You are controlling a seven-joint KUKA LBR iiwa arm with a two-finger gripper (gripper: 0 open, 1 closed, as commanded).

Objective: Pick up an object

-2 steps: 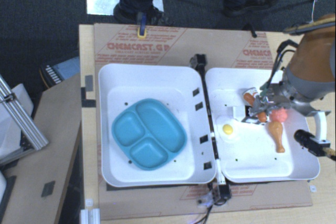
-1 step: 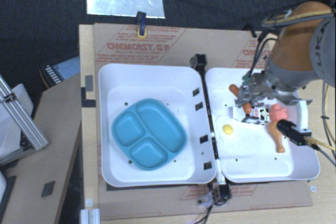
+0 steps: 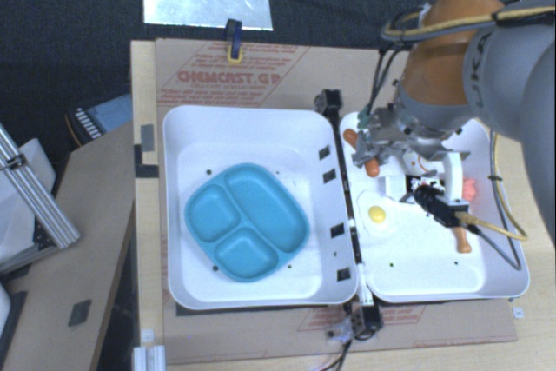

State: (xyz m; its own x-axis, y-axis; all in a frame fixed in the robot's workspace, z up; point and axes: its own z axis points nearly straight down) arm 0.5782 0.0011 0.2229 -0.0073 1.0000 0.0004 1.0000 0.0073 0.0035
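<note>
Two white bins side by side. One blue three-compartment tray (image 3: 248, 221) centred in the left bin (image 3: 174, 187), bare floor along its upper edge. One egg toy (image 3: 376, 214) left of centre in the right bin (image 3: 434, 275), one pink piece (image 3: 470, 187) by the right wall, two orange bits (image 3: 372, 168), perhaps one carrot, beside the gripper (image 3: 382, 150) at upper left. Grip state impossible to tell. Open floor along the lower edge.

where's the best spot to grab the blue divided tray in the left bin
The blue tray lies flat in the left bin, so probably come straight down and pinch its raised rim on the edge nearest the arm; the flat compartments offer nothing to close on.
</note>
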